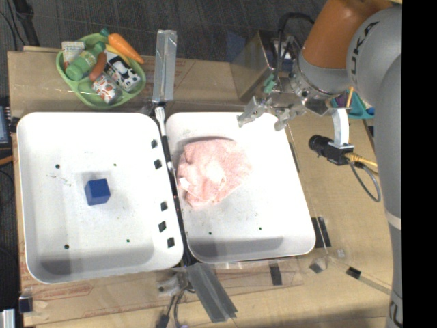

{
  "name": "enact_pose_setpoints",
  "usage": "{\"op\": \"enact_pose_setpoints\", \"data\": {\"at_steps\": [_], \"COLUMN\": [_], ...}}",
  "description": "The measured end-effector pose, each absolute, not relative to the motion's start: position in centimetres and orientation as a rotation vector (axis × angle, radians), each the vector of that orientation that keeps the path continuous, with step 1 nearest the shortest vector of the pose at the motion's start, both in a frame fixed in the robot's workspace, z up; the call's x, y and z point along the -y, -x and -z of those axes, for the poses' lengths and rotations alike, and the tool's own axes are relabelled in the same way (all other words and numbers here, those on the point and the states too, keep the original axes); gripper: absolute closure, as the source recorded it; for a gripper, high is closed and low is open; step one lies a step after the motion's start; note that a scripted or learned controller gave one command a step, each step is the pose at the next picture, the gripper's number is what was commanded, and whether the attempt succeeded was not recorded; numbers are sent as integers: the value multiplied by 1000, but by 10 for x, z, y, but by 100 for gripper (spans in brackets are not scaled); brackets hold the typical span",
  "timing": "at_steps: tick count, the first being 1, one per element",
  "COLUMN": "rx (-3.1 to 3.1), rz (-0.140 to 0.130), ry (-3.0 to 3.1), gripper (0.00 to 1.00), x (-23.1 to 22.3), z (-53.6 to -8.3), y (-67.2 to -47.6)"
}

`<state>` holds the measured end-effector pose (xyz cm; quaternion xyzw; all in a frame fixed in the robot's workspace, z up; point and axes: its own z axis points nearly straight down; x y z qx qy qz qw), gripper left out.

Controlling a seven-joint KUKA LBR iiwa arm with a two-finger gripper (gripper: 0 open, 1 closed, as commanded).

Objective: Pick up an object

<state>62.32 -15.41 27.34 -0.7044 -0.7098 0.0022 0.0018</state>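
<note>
The tool (263,117), a two-finger metal gripper on the grey arm (355,46) with its orange band, shows over the far edge of the right white bin (273,203), towards that bin's far right corner. Its fingers (246,118) are spread apart, and nothing sits between them. From this slanted view it is hard to tell whether the tool touches the bin's floor or hangs above it.

A crumpled pink cloth (208,169), soft and bunched into a rounded heap, lies in the right white bin, towards its left side and near the wall shared with the other bin. The cloth is apart from the tool, nearer the camera and to the left of it.

A small blue cube (97,191) rests flat on the floor of the left white bin (54,217), roughly in its middle and well apart from the cloth.

On the wooden desk (205,74) beyond the left bin stands a green bowl (67,74) holding toy foods, among them an orange carrot (123,46).
</note>
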Motion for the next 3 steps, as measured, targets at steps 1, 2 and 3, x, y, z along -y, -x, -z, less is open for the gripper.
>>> {"op": "enact_pose_setpoints", "data": {"at_steps": [1,2,3], "rx": [2364,2441,2446], "rz": [4,5,4], "ry": [2076,1983,1975], "gripper": [0,0,100], "x": [140,161,161], "z": [-95,-96,-107], "y": [-649,-614,-614]}}
